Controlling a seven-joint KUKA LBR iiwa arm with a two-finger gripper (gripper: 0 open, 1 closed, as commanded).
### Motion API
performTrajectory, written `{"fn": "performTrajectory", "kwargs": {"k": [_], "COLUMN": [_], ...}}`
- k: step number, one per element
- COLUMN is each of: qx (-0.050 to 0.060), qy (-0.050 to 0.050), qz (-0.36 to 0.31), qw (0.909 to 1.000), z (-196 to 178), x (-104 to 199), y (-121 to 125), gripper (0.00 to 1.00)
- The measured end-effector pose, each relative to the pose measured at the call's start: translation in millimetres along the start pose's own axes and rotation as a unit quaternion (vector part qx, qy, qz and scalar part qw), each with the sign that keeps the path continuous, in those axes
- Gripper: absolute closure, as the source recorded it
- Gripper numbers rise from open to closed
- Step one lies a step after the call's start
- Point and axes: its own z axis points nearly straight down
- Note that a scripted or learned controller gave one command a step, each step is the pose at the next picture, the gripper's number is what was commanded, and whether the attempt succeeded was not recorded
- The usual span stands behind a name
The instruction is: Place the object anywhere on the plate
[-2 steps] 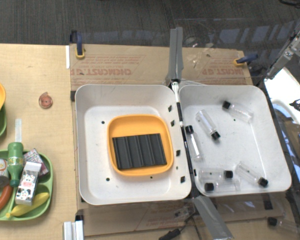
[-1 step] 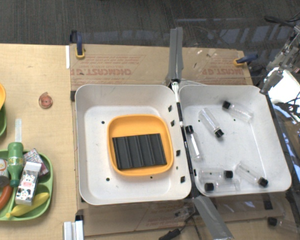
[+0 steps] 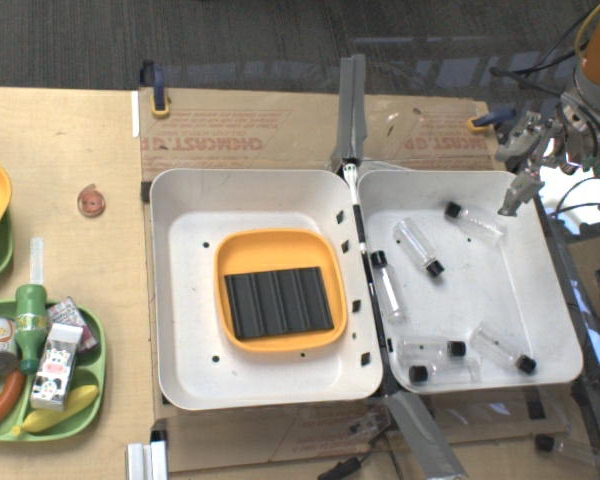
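From my remote seat, I saw the gripper (image 3: 516,192) hanging over the far right corner of the right bin (image 3: 550,298), the grey arm coming in from the right edge. At that angle I could not tell whether it was open or closed, and I saw nothing held in it.

The task's things, clear vials with black caps, all lay in the right bin. One vial (image 3: 418,243) lay slanted near the bin's middle. A second vial (image 3: 472,222) lay just below the gripper, its cap toward the left. A third vial (image 3: 385,290) lay along the left wall, close to the divider. Two more vials (image 3: 435,360) lay close together at the near edge, and a last vial (image 3: 504,350) lay slanted in the near right corner. None touched the gripper as far as I could judge.

The yellow plate (image 3: 280,245) sat in the middle of the left bin (image 3: 180,268), well apart from every vial. A black ridged pad (image 3: 278,303) lay on it.

Both bins rested on brown cardboard (image 3: 220,128) on the tabletop. Off to the left stood a green tray (image 3: 88,400) of toy food, and a small pink disc (image 3: 92,202) lay alone beyond it.
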Motion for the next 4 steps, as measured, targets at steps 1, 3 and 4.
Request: {"fn": "performTrajectory", "kwargs": {"k": [1, 3, 4], "qx": [0.000, 0.000, 0.000], "qy": [-0.002, -0.002, -0.003], "qz": [-0.104, -0.359, -0.467], "qw": [0.9946, 0.9334, 0.8840], "z": [-10.4, -13.7, -14.2], "x": [-5.4, -19.5, -18.9], "y": [-15.6, -23.7, -23.8], "gripper": [0.00, 0.00, 0.00]}}
